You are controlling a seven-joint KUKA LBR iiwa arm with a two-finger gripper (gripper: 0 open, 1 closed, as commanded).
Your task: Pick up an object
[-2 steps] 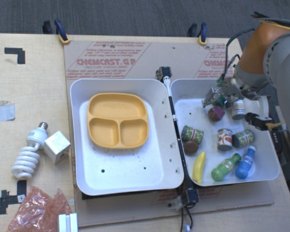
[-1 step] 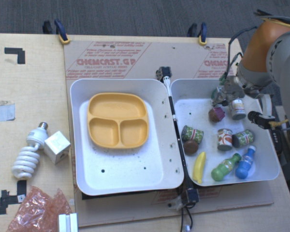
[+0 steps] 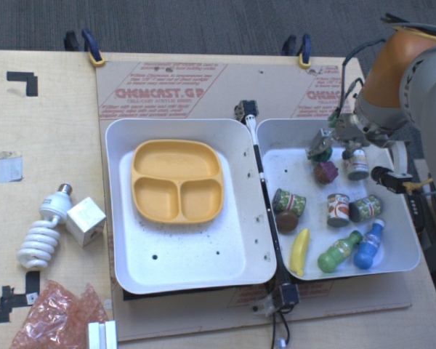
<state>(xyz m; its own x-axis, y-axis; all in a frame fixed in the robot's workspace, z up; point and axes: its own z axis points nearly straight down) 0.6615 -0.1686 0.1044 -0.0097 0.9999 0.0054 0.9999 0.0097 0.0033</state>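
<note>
**Figure: Gripper low over the far end of the right bin, above a dark purple object**

From my remote station I read the arm (image 3: pixel 403 71) as reaching in from the right, its gripper (image 3: pixel 327 145) low over the far part of the right bin (image 3: pixel 400 257). Directly beneath or just beside the tool lies a small dark purple object (image 3: pixel 325 171), the likeliest target; I cannot tell whether the two are touching. A small pale bottle (image 3: pixel 357 164) stands just beside it on the right.

To do this step well, I would want the tool centred over the purple piece and not over the bottle, then lowered straight, so that neither neighbour is nudged (the two stand close together). A slow lift would show whether the grasp has taken.

How far the hand is spread I cannot tell: the tool body and dark cabling hide its working end, and nothing is visibly held.

Other candidates lie nearer the camera in the same bin: a green can (image 3: pixel 289 203), a red-and-white can (image 3: pixel 338 209), a banana (image 3: pixel 299 251), a green bottle (image 3: pixel 339 251) and a blue bottle (image 3: pixel 369 244). The left bin (image 3: pixel 131 267) holds a yellow divided tray (image 3: pixel 177 180).
</note>
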